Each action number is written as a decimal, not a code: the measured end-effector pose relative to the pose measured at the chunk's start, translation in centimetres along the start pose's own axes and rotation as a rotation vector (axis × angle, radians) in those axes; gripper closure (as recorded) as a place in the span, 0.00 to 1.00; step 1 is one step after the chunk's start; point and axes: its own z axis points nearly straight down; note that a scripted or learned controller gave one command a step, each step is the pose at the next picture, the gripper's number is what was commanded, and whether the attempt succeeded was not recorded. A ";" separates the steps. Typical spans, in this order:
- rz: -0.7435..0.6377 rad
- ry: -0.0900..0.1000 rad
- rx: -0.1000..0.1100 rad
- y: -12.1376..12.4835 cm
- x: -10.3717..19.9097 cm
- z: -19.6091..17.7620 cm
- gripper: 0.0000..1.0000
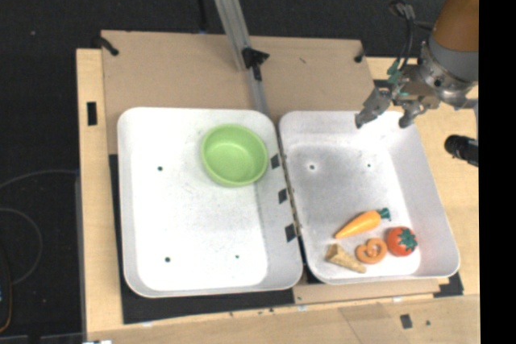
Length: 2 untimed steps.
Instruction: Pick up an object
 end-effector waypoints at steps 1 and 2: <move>0.000 0.000 0.000 0.0 0.0 0.0 0.00; 0.004 -0.003 0.004 -0.1 -0.5 4.2 0.00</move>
